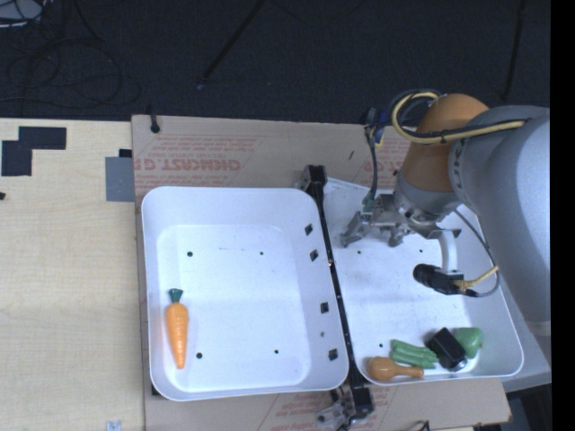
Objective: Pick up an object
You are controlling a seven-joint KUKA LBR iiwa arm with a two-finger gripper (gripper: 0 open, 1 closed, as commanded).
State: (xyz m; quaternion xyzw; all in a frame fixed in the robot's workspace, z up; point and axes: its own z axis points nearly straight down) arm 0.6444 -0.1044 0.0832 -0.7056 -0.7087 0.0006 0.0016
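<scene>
Right bin (377, 312): landmark for all entries.
Arm (503, 187): reaches in over the bin's far end.
Gripper (377, 232): hangs over the far end, jaws spread apart, nothing between them.
Cluster at the bin's near edge, well apart from the jaws: green vegetable (415, 355), long axis along that edge; black block (446, 347); orange gourd (393, 369).

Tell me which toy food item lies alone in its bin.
The orange toy carrot with a green top, by the left bin's near-left corner. The other toys cluster in the right bin's near corner.
</scene>
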